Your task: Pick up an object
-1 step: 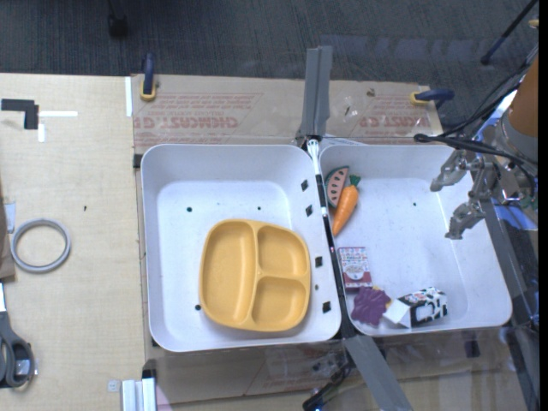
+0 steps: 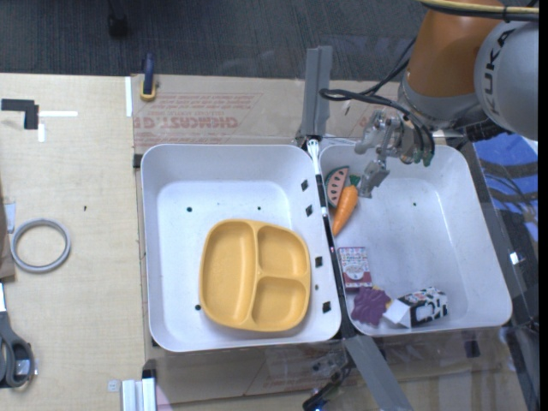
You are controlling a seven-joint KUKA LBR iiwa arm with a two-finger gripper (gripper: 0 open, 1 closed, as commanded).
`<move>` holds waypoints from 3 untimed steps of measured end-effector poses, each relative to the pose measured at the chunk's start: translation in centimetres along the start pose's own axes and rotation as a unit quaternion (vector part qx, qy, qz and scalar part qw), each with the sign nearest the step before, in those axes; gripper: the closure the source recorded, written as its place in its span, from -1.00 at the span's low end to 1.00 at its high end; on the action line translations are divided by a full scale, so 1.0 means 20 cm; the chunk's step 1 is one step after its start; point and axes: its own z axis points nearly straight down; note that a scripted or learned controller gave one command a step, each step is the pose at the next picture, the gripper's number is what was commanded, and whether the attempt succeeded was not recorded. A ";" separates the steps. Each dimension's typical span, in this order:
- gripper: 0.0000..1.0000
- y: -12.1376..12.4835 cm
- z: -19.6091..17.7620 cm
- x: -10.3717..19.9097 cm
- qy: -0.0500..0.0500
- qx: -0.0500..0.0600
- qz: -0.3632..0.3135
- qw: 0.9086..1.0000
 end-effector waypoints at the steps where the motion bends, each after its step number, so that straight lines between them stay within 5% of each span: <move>1: -1.00 -0.23 0.49 0.10 0.000 0.001 0.015 1.000; 2: -1.00 -0.26 0.50 0.02 0.000 0.001 0.318 0.948; 3: -1.00 -0.38 0.45 -0.02 0.000 0.001 0.472 0.882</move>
